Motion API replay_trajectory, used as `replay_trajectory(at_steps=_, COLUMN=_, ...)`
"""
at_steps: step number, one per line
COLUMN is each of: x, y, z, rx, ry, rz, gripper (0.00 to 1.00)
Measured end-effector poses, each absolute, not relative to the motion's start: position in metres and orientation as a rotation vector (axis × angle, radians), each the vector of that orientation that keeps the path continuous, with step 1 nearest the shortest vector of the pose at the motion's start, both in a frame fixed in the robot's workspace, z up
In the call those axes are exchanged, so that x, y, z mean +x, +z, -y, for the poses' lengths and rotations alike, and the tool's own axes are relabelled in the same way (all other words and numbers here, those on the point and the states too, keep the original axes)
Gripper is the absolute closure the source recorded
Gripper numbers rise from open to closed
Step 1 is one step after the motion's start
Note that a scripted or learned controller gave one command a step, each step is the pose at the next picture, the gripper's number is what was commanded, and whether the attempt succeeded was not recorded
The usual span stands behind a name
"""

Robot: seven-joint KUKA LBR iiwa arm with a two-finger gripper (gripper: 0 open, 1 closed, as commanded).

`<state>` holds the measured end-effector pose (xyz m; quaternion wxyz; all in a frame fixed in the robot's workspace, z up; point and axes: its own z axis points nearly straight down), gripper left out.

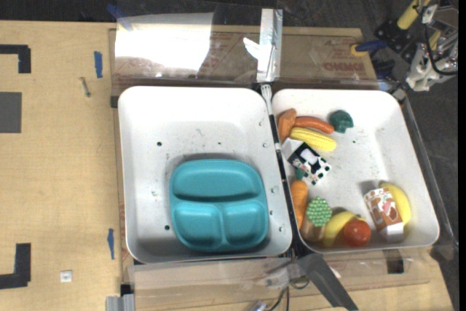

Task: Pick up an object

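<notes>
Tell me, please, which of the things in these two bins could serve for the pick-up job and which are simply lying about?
Could be picked, all in the right bin:
- corn cob
- dark green piece
- black-and-white toy
- carrot
- red tomato
- banana
- small carton

Lying about:
- teal divided tray in the left bin
- clear plastic sheet behind the bins

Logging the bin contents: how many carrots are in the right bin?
2: one carrot near the far left corner, another carrot along the left wall nearer the camera. Others may be hidden.
</notes>
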<state>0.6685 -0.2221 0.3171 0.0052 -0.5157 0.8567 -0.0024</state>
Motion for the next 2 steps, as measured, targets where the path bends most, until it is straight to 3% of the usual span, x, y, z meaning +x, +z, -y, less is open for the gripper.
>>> replay_trajectory(at_steps=2, x=0.6683, y=0.3164, z=0.2219, rx=-1.922, ry=-0.005, rz=-2.476, gripper=1.00)
